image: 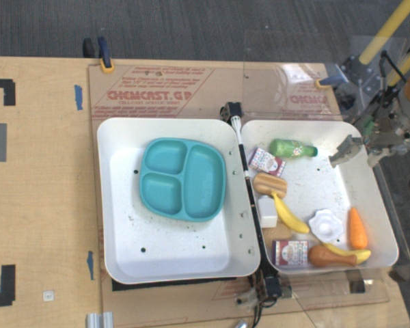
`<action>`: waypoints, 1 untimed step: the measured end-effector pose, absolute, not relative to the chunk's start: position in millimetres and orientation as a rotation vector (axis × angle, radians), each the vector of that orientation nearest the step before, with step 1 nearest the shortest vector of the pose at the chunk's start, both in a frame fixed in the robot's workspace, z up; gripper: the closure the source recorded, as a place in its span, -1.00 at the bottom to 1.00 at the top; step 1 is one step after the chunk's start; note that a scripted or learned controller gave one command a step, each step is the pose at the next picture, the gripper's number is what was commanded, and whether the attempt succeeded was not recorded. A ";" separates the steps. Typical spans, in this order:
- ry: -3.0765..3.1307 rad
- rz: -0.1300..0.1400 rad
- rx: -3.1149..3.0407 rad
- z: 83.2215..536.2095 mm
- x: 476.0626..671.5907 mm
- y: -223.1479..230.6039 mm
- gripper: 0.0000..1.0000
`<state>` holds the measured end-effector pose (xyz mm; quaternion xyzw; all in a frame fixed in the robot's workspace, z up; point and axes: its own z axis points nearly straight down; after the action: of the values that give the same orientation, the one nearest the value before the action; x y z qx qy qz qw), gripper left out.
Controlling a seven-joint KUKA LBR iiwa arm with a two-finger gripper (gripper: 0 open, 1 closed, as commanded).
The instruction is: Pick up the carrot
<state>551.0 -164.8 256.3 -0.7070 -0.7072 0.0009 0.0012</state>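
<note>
The small orange plastic carrot point(357, 228) lies against the right wall of the right-hand shallow white bin point(389, 224), beside a white cup point(326, 225). The pincer point(352, 149) hovers at the bin's upper right edge, its state impossible to tell. Approach seems in hand; next it should travel over the carrot and descend.

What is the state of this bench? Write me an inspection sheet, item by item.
Surface: wooden bench bearing two white bins; left bin, right bin.
Job's things: carrot lies by the right bin's right wall, untouched.
Clutter: teal divided plate in left bin; green bottle, two bananas, hot dog, small packets in right bin.
Grippers: gripper over the right bin's upper right corner, away from the carrot.
Cables: dark cables by the arm at right.
Surroundings: blue tape marks, clamps, grey floor.
</note>
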 end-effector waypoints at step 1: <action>-2.212 0.005 -2.218 181.5 515.4 -57.3 -1.00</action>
<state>515.4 -57.3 181.5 -0.7081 -0.7061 0.0015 0.0046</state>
